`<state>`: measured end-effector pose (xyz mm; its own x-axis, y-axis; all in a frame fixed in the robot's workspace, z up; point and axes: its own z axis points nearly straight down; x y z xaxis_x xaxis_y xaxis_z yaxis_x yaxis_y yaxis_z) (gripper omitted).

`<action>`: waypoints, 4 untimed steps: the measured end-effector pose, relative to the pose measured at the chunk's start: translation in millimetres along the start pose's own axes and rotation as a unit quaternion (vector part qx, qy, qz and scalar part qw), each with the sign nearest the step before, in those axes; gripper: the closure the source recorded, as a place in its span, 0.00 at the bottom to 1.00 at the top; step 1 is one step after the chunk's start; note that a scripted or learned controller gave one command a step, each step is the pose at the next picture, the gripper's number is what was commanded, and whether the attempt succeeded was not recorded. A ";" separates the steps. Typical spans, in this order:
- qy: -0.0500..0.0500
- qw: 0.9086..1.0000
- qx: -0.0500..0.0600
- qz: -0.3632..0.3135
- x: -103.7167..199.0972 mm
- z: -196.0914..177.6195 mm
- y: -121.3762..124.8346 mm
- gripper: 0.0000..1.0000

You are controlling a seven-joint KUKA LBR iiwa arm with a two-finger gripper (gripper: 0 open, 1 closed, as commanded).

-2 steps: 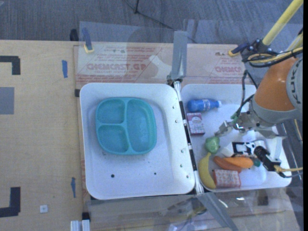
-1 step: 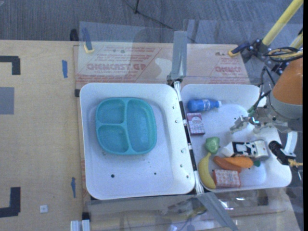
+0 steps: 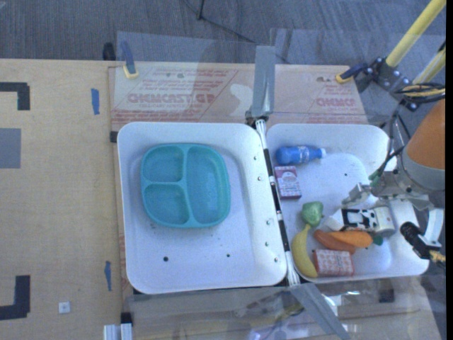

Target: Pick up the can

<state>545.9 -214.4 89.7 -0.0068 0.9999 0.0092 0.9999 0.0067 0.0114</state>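
- One end effector (image 3: 367,202) is low over the right bin (image 3: 333,137), near its right wall; I cannot tell how it stands or if it has hold of something.
- Just below it lies a carrot (image 3: 345,239), with a banana (image 3: 304,252) and a green item (image 3: 311,212) to the left.
- No object I can name surely as the can; a reddish pack (image 3: 333,262) lies near the front wall.
- A blue bottle (image 3: 299,154) and a small red box (image 3: 287,182) lie farther back.
- The left bin (image 3: 191,275) carries a teal divided plate (image 3: 185,185).
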 end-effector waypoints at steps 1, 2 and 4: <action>0.000 1.000 -0.001 -0.005 -0.3 -0.6 -30.0 0.00; -0.006 1.000 -0.002 -0.002 -6.4 -9.1 -31.0 1.00; 0.000 0.998 -0.003 0.056 2.0 -1.2 -51.3 0.00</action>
<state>494.6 -212.7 90.3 0.1045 0.9945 0.0115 0.9944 -0.1047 0.0155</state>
